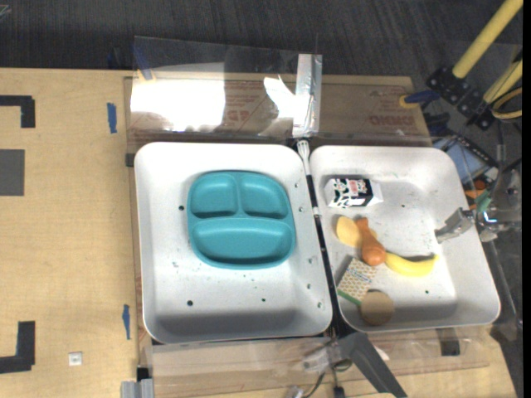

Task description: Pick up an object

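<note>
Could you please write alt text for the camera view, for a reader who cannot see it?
Two shallow white bins sit side by side: the left bin holds a teal divided plastic plate, the right bin a black-and-white carton, a yellow banana, an orange carrot-shaped toy and a brown ball. The grey gripper is at the right bin's right edge.

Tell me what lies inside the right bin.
The right bin holds a black-and-white carton, a carrot-like orange piece across a yellow one, a banana, a patterned packet and a brown ball. Anything beneath them is covered.
</note>
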